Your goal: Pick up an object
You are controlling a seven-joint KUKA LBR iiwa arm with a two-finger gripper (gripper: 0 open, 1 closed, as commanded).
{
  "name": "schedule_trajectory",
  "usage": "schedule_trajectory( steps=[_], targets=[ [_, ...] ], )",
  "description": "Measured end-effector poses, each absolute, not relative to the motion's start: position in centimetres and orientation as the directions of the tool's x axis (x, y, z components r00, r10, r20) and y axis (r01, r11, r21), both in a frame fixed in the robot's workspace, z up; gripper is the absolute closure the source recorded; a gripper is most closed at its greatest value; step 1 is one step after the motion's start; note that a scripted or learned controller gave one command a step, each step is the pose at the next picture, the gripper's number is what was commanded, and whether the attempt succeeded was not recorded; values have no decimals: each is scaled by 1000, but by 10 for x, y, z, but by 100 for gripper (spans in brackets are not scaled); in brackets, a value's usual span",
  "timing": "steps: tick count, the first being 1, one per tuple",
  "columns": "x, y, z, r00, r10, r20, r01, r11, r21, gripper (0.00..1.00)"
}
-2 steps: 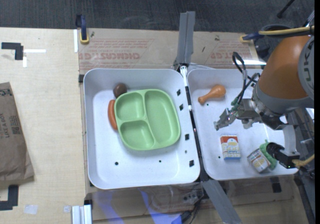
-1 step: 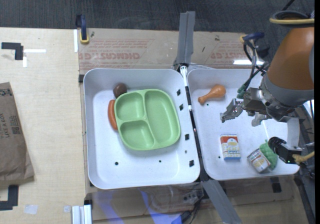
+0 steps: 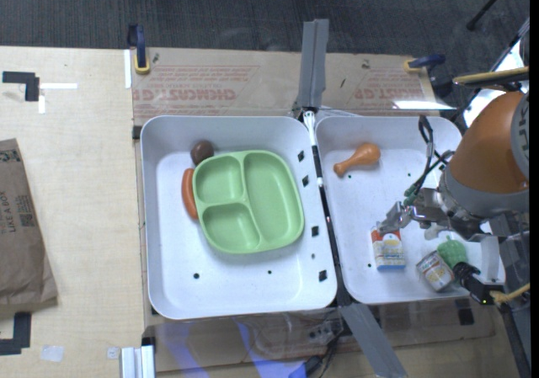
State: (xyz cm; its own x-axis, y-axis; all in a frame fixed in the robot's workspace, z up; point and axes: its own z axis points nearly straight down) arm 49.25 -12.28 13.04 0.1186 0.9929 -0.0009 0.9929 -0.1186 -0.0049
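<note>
The green tray [image 3: 248,200] covers most of an orange item [image 3: 189,193] and part of a brown one [image 3: 202,151]. The arm [image 3: 493,149] runs off the right edge, hiding that bin's [image 3: 354,279] corner.

The light is bright and even, with soft shadows. The two shallow white plastic bins [image 3: 244,300] shine a little. Everything looks slightly fuzzy.

Green tray [image 3: 248,199]: smooth matt plastic. White bins [image 3: 168,284]: smooth plastic. Bench [image 3: 76,199]: pale wood. Can [image 3: 434,271]: shiny metal.
</note>
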Motion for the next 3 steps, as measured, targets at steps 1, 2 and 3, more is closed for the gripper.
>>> schedule_trajectory(
  steps=[1, 2, 3],
  targets=[
    [477, -119, 91, 217, 976, -1, 976, -217, -3, 0],
    [476, -120, 99, 219, 976, -1, 976, -219, -6, 100],
    [550, -73, 191, 223, 975, -2, 975, -223, -3, 100]
  ],
)
